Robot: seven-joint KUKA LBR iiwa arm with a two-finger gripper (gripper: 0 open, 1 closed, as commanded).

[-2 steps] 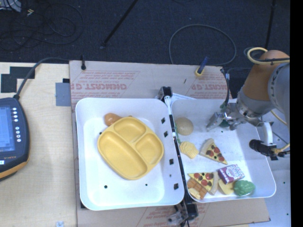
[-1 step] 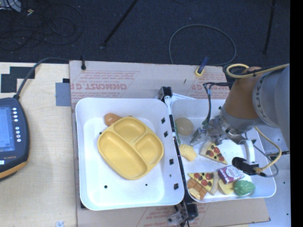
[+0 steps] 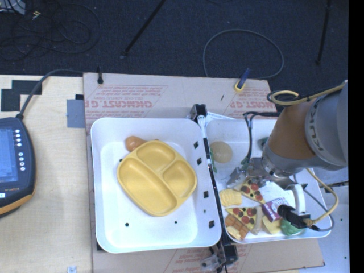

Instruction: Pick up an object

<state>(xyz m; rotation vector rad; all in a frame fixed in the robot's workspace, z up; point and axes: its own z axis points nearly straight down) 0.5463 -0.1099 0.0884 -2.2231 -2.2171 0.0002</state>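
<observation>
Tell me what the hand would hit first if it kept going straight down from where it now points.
Probably the pizza slice toy directly under the hand in the right bin, though depth is unclear from above.

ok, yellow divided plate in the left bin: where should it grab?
Probably the raised outer rim of the yellow divided plate, at its right edge toward the gripper. It lies flat in the left bin, too broad to span, so come from above and pinch the rim.

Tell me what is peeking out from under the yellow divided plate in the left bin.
An orange rounded object shows at the upper left edge of the yellow plate. Most of it is covered by the plate, so what it is cannot be told.
</observation>
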